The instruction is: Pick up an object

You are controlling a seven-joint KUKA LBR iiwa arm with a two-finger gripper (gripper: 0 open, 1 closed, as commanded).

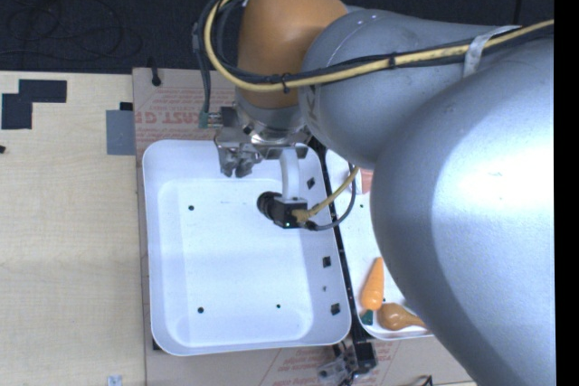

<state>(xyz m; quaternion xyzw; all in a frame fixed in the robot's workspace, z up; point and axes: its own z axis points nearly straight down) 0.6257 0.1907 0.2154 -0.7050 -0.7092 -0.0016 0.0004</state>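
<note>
My gripper (238, 163) hangs over the far part of the left white bin (152, 249), below the orange band of the arm (280, 23). Nothing shows under it or in it. A black fitting with a cable (279, 209) juts from the wrist over the bin's middle. In the right bin, mostly hidden by the arm, lie an orange carrot-shaped object (372, 283) and a tan-orange object (398, 316) at the near edge. A small reddish bit (365, 181) peeks out beside the arm farther back.
A dark divider strip (336, 267) runs between the two bins. The big grey arm body (470, 194) covers most of the right bin. A light wooden bench top (63, 221) lies to the left, cardboard (172, 104) behind the bins.
</note>
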